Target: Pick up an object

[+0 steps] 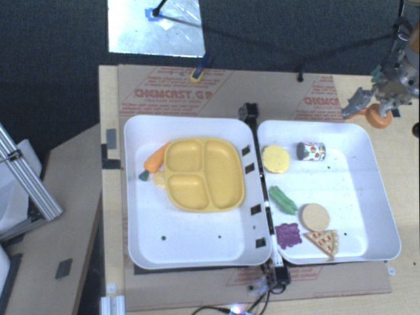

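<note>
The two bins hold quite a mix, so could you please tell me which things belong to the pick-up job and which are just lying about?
Pick candidates, right bin: yellow disc, small can, green pickle, tan disc, purple piece, pizza slice. Also the gripper.

Lying about: yellow divided plate and carrot in the left bin; metal sheet.

The gripper (pixel 375 110) hung at the upper right of the camera view, with the grey wrist and the rest of the arm rising above and to the right of it toward the frame's edge. One grey finger (pixel 355 102) jutted out to the left and slightly downward (its tip pale against the bench), while an orange, rounded part sat just right of it, beneath the wrist.
</note>
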Robot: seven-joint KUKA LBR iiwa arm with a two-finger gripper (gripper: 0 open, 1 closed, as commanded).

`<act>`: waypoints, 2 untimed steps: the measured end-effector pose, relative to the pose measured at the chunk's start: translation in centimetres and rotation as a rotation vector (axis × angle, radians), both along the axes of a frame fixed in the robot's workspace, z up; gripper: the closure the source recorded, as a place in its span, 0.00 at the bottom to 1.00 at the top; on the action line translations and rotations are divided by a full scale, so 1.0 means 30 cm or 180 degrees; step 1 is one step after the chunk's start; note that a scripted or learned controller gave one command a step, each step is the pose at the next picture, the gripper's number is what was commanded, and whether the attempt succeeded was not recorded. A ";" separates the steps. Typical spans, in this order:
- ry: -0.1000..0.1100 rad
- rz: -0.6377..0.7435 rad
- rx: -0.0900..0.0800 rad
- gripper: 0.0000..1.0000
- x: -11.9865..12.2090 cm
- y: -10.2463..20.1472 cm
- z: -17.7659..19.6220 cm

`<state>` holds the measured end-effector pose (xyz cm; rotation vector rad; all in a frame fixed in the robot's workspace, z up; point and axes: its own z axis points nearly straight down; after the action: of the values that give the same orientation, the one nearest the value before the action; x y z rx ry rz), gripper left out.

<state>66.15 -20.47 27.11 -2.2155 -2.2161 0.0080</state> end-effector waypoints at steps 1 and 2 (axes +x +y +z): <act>-0.0037 0.0009 -0.0009 0.00 0.007 0.002 0.027; -0.0028 0.0016 -0.0006 0.00 0.010 0.022 -0.117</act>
<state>66.46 -19.80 23.59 -2.2154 -2.2269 0.0006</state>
